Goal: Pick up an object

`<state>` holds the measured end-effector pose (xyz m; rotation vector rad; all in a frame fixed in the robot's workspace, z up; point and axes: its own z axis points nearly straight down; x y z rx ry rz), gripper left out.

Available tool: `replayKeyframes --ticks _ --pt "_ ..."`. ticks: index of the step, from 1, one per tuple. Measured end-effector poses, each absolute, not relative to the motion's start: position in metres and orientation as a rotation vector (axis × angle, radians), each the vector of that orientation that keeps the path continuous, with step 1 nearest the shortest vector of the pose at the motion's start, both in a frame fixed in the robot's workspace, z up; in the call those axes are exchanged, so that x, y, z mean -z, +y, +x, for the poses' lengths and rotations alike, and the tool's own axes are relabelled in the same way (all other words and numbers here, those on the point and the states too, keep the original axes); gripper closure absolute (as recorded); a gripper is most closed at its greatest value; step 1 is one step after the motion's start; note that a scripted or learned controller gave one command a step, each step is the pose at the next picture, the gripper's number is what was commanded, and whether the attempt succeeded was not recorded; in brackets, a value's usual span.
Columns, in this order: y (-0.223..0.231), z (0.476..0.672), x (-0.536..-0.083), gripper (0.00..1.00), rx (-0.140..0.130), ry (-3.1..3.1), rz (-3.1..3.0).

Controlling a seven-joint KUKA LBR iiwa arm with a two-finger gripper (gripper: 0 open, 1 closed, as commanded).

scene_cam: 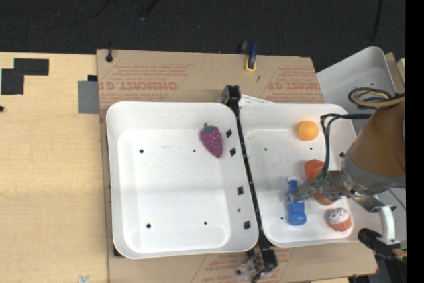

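The left bin (126, 175) holds 1 purple grape bunch (212, 140). The right bin (275, 142) holds a blue toy (295, 209), an orange ball (307, 130) and 2 red-orange items. The pincer (317, 190) hangs beside the toy; its grip I cannot tell.

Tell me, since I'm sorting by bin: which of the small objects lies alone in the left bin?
The purple grape bunch, near the left bin's right wall. The orange ball, blue object and the others all lie in the right bin.
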<state>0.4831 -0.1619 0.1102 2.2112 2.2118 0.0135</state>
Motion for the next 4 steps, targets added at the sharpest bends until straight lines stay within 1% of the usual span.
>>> replayKeyframes --ticks 1,2,3,4 --pt "-0.212 0.547 -0.094 0.0 -0.011 2.225 2.213" --pt "-0.217 0.546 -0.106 1.0 -0.007 2.207 2.207" --pt "-0.153 0.57 -0.119 1.0 -0.001 2.229 2.217" --pt "-0.138 0.608 -0.094 1.0 -0.005 2.216 2.213"
